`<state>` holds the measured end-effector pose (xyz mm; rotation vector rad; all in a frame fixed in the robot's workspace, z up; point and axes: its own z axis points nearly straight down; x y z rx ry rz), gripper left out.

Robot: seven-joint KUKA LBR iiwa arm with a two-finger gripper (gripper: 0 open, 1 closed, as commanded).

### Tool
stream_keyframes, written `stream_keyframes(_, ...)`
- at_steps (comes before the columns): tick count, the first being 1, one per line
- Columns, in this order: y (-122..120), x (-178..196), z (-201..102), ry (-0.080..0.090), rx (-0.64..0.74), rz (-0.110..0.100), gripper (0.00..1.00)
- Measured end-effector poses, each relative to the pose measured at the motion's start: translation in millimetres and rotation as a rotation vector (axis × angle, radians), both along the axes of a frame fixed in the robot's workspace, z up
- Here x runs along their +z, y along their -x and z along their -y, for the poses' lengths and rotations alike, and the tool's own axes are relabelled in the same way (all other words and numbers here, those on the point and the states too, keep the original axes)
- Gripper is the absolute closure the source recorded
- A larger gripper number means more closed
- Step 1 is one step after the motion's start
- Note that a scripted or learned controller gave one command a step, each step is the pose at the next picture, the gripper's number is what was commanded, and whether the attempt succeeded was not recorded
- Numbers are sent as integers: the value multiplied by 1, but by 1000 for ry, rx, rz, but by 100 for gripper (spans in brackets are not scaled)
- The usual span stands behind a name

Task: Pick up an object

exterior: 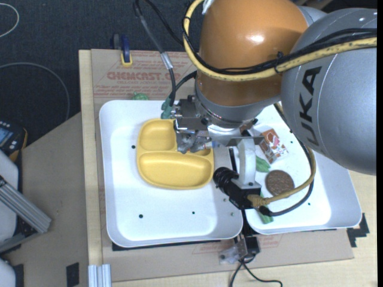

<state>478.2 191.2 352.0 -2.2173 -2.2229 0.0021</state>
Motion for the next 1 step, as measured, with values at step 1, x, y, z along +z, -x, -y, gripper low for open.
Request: stream_keyframes(1, -20, -15, 19, 1, -5, -1, 100)
